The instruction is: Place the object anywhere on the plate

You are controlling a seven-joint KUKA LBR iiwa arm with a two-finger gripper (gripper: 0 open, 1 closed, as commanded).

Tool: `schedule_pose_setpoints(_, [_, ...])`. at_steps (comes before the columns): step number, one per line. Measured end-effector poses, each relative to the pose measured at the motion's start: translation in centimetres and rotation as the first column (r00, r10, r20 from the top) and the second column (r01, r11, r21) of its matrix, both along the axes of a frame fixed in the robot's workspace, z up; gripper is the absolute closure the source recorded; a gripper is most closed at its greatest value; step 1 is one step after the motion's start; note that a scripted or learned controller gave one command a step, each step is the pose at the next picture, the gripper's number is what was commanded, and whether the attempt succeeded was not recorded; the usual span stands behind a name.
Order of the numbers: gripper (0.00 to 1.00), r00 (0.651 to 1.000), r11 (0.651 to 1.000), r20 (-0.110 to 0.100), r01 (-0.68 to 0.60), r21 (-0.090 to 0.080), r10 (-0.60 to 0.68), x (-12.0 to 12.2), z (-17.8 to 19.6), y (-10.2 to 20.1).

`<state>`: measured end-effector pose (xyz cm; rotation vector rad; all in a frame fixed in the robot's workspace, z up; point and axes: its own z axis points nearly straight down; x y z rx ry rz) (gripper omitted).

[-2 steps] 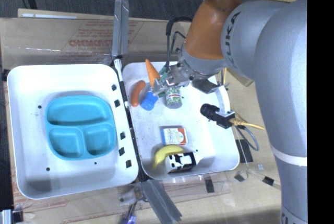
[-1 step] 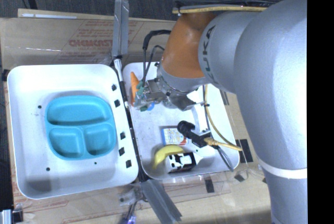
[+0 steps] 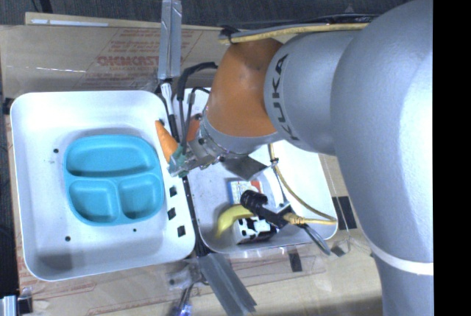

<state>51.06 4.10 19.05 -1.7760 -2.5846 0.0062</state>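
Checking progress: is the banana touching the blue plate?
Apart. The camera view shows the banana in the right bin and the blue plate in the left bin.

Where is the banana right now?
In the camera view, the banana lies in the right-hand white bin, near its lower edge, across the divider from the blue plate in the other bin.

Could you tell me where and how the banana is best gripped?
Probably at the middle of the banana, from straight above, closing across its narrow width: it lies flat and curved, with a box crowding its right end.
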Motion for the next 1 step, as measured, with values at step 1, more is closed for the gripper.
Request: schedule_pose_setpoints(1, [0.0,1.0,1.0,0.0,0.001,0.0,-0.001,0.01,0.01,-0.04])
